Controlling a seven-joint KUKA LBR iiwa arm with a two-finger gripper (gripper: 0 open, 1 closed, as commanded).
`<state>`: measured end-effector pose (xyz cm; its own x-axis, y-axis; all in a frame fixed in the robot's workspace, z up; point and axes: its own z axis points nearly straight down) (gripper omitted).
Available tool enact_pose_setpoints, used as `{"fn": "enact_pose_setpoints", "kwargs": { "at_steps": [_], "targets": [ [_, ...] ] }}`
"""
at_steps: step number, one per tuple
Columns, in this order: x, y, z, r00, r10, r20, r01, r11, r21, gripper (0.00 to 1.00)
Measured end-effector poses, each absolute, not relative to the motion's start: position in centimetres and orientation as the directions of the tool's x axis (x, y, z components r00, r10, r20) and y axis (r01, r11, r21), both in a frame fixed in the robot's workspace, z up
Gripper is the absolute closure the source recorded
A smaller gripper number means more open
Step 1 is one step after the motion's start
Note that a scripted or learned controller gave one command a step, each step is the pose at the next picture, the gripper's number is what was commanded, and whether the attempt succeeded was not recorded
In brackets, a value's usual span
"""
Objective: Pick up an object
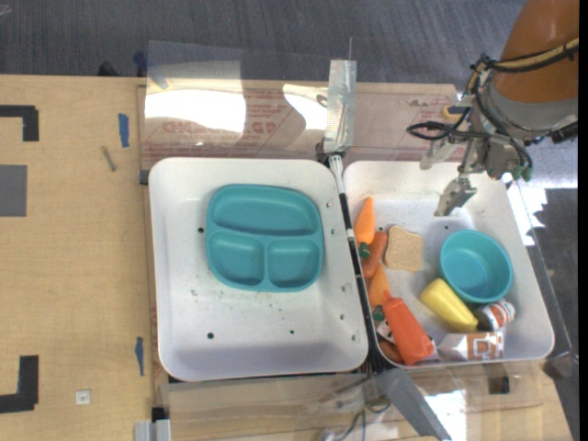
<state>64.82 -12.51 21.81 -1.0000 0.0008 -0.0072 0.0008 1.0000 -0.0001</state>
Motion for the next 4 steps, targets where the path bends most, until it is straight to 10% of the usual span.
{"fn": "enact_pose_setpoints", "kwargs": {
  "at_steps": [1, 3, 4],
  "targets": [
    [56.1, -15.4, 8.9, -0.916, 0.4, -0.01, 0.4, 0.917, 0.003, 0.0],
    [48.8, -13.2, 9.2, -0.89, 0.455, -0.024, 0.455, 0.89, 0.011, 0.0],
    [49.0, -13.1, 10.3, -0.891, 0.452, -0.028, 0.452, 0.892, 0.011, 1.0]
  ]
}}
